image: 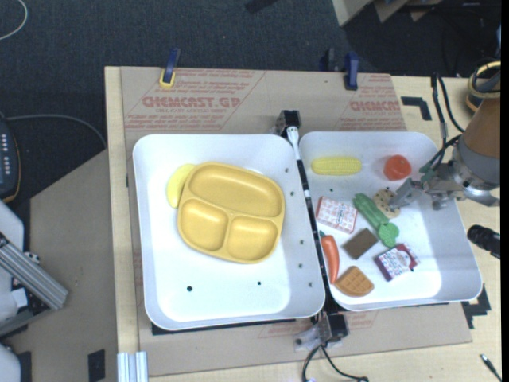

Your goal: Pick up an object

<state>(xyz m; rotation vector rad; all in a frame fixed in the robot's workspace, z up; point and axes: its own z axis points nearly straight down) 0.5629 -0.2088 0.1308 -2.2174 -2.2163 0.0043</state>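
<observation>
My gripper (418, 200) hangs over the right part of the right bin (445, 285), reaching in from the right, and it stands open with bare bin floor between its fingers. The left fingertip (398, 200) ends right beside a small beige speckled block (386, 200). A red tomato (397, 166) lies just behind it. A green cucumber (374, 217) lies slantwise to the left of the gripper. A purple packet (395, 262) sits in front of it, toward the near rim.
The right bin also holds a corn cob (336, 165), a red-and-white packet (336, 214), a brown slab (360, 243), a red-orange chili (330, 258) and a waffle (354, 281). In the left bin (159, 237) a yellow divided plate (231, 212) covers a yellow piece (176, 185).
</observation>
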